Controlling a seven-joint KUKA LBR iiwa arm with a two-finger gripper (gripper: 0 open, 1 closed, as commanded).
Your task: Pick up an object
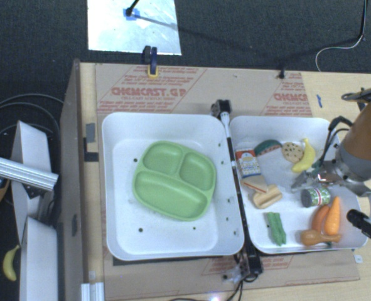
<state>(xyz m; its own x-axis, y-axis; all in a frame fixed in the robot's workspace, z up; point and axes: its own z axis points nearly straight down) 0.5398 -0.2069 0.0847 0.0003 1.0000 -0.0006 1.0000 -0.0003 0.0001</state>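
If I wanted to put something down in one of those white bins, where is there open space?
The left white bin has bare floor all round the green divided plate, widest along its near edge. The right white bin is crowded: yellow banana, carrots, green pod and gripper. Bare floor remains at its near-left corner.

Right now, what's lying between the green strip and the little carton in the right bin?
In the camera view, a tan bread-like piece lies between the green strip and the carton.
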